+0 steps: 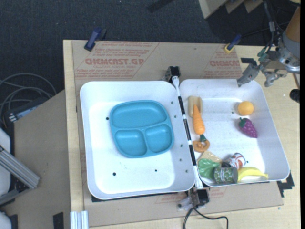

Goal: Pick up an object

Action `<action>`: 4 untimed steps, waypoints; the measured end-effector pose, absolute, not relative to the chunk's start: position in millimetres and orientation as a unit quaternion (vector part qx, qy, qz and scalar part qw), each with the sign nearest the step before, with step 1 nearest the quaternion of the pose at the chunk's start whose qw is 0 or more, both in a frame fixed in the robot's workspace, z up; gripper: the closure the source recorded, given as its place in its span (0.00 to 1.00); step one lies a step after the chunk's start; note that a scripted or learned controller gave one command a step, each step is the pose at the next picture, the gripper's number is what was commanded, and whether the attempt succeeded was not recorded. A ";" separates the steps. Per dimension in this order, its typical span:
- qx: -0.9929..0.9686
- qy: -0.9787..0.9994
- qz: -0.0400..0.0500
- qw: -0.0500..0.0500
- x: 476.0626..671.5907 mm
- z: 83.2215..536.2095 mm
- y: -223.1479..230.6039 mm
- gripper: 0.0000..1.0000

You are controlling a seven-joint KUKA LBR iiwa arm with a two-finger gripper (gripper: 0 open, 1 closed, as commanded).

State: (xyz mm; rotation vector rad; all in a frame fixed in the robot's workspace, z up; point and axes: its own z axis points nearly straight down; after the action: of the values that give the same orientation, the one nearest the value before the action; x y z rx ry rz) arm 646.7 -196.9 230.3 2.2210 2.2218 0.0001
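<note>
Overhead, metal hand splayed; round orange, knobbly grapes.

Gripper: two slim grey metal fingers, splayed, on a pale grey mount block. Behind the jaws: rounded silver-grey wrist housing, tan-orange section above it, thin dark cables running along the wrist.

The arm ran off the right edge, so little above its wrist showed. In the right bin, a can hid part of the banana and the small item behind it stayed unidentifiable.
</note>
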 end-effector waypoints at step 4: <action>0.706 0.708 0.001 0.001 630.2 95.9 -222.8 1.00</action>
State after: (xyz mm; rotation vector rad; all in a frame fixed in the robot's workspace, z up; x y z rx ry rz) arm 630.2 -222.8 95.9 2.2179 2.2221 0.0028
